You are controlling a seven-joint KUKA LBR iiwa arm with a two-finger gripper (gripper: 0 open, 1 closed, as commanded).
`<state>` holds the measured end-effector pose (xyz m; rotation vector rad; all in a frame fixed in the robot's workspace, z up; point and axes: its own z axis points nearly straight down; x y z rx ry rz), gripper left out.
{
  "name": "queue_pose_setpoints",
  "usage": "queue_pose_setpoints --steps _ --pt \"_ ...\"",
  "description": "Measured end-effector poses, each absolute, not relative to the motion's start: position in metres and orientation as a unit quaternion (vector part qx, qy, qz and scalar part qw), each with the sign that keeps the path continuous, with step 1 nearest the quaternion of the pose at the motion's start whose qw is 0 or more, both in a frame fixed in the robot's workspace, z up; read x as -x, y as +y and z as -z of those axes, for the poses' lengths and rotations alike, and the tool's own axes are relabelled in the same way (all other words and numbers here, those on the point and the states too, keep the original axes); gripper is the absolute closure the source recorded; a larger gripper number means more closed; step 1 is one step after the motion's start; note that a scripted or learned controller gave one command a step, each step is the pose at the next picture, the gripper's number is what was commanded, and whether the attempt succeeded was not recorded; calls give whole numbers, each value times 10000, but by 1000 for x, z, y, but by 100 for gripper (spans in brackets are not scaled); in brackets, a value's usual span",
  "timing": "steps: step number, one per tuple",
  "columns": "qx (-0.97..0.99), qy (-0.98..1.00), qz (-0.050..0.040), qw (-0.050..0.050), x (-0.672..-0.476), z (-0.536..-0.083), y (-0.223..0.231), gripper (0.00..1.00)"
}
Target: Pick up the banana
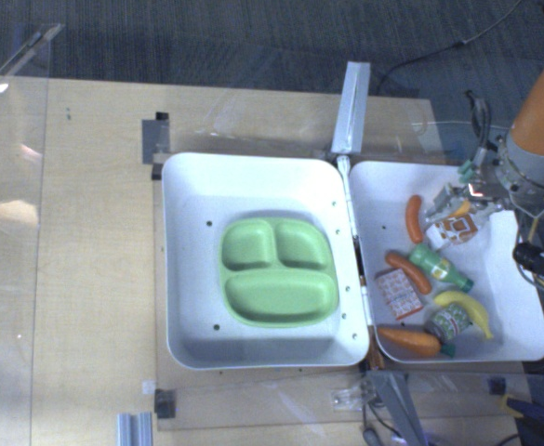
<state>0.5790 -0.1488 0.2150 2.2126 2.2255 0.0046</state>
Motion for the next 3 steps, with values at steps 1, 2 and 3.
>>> queue_pose_setpoints --steps 1,2,3 --pt "-6568 7540 -15 24 -530 -157 -189 0" --pt "-6397 7686 -42 82 -498 -91 -174 0" --pt "-6388 7692 -61 143 -501 -104 -175 100"
